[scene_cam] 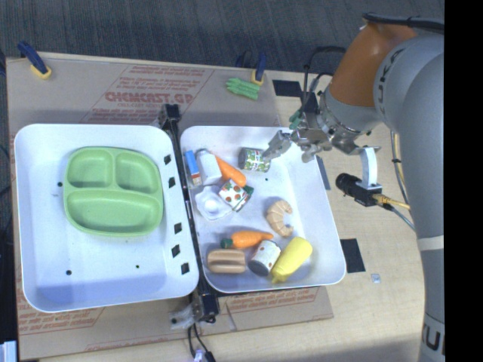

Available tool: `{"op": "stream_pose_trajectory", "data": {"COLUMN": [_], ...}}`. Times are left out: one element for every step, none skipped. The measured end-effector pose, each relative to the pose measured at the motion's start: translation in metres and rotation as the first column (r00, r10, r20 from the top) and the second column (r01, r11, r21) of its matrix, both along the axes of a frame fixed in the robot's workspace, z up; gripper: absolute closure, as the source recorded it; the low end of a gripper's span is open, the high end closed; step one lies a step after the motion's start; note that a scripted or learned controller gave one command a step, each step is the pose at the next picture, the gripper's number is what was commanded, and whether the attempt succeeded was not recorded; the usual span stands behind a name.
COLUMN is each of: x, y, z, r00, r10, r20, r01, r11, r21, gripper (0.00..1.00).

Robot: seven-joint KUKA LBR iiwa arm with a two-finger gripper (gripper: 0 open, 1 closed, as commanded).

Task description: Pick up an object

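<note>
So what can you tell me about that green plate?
The green plate is a pale green tray with rounded corners, looking like smooth plastic. Raised ridges split it into three compartments: two smaller ones at the far side, one wide one nearer the camera. It lies flat in the left bin, slightly toward the far end, with nothing on it.

Two bins sit side by side on the bench — the left bin [34, 225] holds a divided tray [115, 189] toward its ten o'clock. In the right bin [321, 202], a small can [253, 159] lies at twelve o'clock, a croissant [281, 216] near centre, and at six o'clock a hot dog [226, 260], another can [264, 256] and a corn cob [293, 258] crowd together — a carrot [251, 239] just behind them.
</note>
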State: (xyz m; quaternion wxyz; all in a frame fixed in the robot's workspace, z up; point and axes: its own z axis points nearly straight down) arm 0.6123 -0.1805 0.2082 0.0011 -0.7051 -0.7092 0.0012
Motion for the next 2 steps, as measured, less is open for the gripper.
{"op": "stream_pose_trajectory", "data": {"x": [0.0000, 0.0000], "y": [0.0000, 0.0000], "z": [0.0000, 0.0000], "r00": [1.000, 1.000], "r10": [0.000, 0.000], "r20": [0.000, 0.000], "r01": [0.000, 0.000], "r11": [1.000, 1.000], "r21": [0.000, 0.000], "gripper": [0.00, 0.00]}}
